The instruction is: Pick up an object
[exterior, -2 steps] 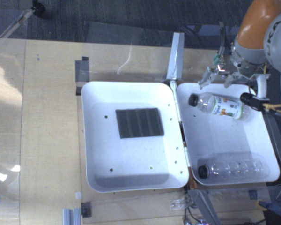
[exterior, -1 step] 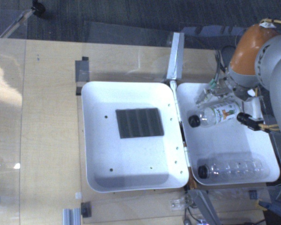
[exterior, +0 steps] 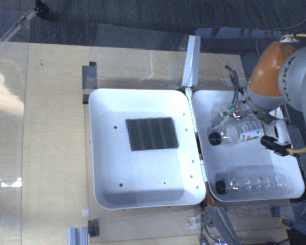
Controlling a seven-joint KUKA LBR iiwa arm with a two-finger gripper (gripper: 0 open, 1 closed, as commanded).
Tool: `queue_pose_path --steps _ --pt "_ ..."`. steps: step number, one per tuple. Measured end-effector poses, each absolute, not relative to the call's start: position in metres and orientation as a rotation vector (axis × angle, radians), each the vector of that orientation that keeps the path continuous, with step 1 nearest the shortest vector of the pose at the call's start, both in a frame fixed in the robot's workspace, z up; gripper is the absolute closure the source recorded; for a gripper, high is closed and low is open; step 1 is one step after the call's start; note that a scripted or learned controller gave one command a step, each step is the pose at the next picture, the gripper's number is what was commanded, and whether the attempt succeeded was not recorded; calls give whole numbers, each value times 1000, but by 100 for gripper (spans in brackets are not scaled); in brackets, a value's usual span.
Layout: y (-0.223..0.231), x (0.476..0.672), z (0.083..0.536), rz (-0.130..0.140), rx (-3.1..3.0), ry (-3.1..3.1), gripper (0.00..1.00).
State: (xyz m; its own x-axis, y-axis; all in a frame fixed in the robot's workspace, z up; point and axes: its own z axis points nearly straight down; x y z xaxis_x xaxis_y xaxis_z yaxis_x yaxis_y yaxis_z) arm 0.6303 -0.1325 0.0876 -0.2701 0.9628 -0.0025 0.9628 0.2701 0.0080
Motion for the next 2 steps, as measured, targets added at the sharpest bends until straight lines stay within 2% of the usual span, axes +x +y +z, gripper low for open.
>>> queue_pose_path --steps 1,2 --pt "-105 566 90 11 1851 2527 0" --pt "-93 515 90 14 1797 2560 0"
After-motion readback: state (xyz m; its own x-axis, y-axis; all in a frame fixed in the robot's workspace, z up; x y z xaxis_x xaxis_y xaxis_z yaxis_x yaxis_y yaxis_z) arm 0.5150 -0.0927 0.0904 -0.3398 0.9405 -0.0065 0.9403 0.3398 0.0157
